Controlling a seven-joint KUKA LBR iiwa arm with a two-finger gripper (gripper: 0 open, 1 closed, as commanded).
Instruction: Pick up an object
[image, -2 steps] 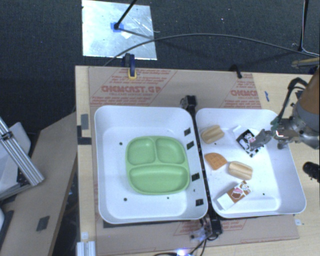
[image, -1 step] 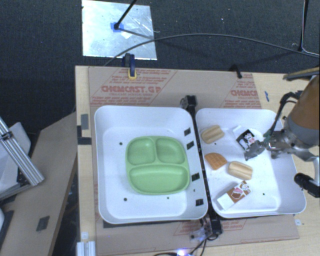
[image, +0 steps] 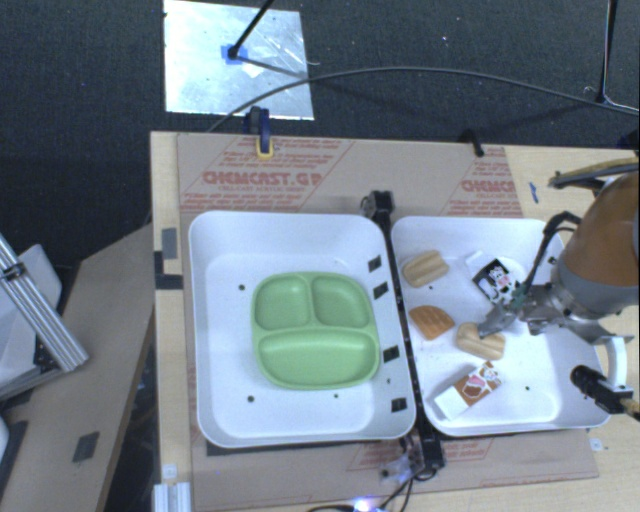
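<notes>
My gripper sits low in the right white bin, its tip just above the tan, bun-shaped bread roll; it looks to be touching, though I cannot tell how its jaws stand. Nearby lie a toast-coloured wedge and a second tan roll. The green divided plastic plate fills the left white bin.

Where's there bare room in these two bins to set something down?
Left white bin: bare floor rings the green divided plate, widest along its left. Right white bin: free near the front right corner, beyond the small printed box. Its middle is crowded with tan bread pieces and the gripper.
</notes>
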